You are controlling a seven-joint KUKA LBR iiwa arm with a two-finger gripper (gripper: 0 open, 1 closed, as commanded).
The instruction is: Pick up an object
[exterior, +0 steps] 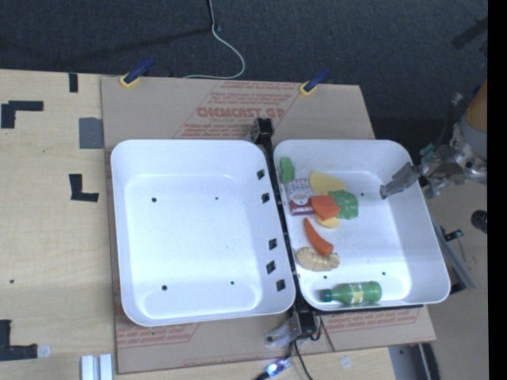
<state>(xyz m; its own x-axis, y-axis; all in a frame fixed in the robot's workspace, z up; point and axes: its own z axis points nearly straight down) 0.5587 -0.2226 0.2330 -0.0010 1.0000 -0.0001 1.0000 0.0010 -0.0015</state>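
1. The left bin (190, 228) lies bare at nine o'clock.
2. In the right bin (404, 236), toys crowd the left half: green bottle (352, 294) at six o'clock, carrot (318, 237) and red block (325, 207) touching neighbours near centre.
3. The gripper (394, 186) hangs over the rim at three o'clock; whether its jaws are spread, I cannot tell.
4. Risk: a descent into that cluster could nudge pieces apart and close on nothing.

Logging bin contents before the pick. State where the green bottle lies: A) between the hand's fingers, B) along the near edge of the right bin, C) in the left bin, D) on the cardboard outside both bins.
B: the green bottle lies on its side along the near wall of the right bin, apart from the hand.
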